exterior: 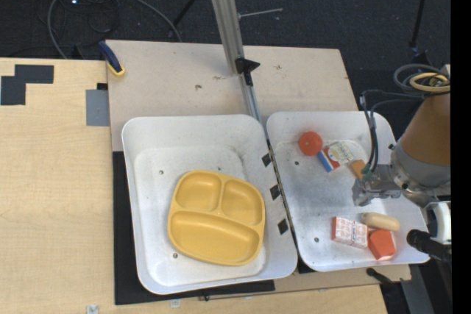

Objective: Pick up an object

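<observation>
The hand hangs low in the right bin near the tan roll and red ball, its grip unreadable, so nothing looks picked up yet.

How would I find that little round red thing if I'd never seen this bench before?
Look at the right-hand white bin, not the one with the yellow divided plate. Near its far edge lies a red ball, just left of a crumpled white packet. It is the only round item there; the other reddish ones are boxy.
</observation>
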`<state>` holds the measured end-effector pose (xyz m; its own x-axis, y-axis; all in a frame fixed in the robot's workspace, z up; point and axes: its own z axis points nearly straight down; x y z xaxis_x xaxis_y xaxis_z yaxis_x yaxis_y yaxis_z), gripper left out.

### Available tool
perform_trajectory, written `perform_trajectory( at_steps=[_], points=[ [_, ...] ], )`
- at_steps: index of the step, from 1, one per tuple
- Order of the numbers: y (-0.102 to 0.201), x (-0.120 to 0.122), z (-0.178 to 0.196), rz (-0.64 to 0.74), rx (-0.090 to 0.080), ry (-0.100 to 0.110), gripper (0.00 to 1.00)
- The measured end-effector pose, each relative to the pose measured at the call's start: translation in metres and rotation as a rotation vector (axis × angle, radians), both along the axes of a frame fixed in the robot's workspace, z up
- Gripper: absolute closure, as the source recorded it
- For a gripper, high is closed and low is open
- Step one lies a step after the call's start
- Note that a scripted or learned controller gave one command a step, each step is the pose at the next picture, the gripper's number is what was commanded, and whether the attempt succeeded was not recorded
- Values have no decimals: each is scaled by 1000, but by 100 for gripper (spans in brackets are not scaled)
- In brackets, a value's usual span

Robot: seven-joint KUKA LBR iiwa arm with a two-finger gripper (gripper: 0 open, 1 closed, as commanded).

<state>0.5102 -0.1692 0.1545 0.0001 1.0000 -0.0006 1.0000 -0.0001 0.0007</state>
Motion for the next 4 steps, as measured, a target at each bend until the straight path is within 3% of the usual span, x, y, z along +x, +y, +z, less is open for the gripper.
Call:
perform_trajectory(
  at_steps=[2,4],
  points=[
    [1,12,108,2,-1,-3,100],
    [102,24,99,5,3,4,100]
  ],
)
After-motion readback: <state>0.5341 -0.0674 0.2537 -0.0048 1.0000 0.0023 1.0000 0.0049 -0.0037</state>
